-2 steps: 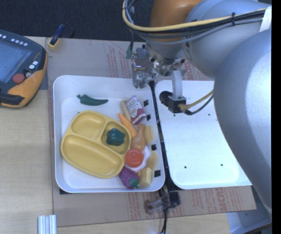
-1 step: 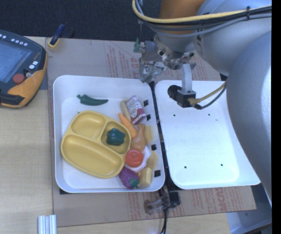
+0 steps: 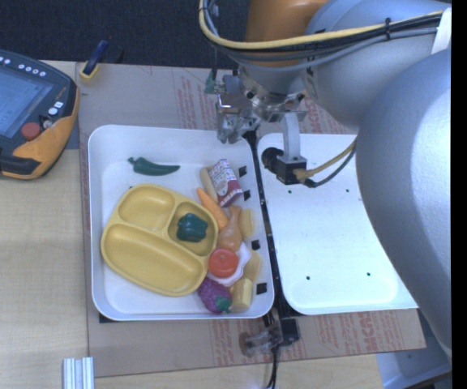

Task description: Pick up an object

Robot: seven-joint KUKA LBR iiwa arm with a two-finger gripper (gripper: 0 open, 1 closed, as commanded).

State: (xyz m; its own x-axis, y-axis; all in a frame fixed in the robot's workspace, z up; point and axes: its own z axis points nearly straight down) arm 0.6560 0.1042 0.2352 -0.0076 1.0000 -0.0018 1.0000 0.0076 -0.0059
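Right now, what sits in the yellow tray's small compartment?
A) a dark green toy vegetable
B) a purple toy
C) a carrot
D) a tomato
A: a dark green vegetable lies in the upper right compartment of the yellow tray, while the carrot, tomato and purple toy lie outside the tray, along its right side in the left bin.
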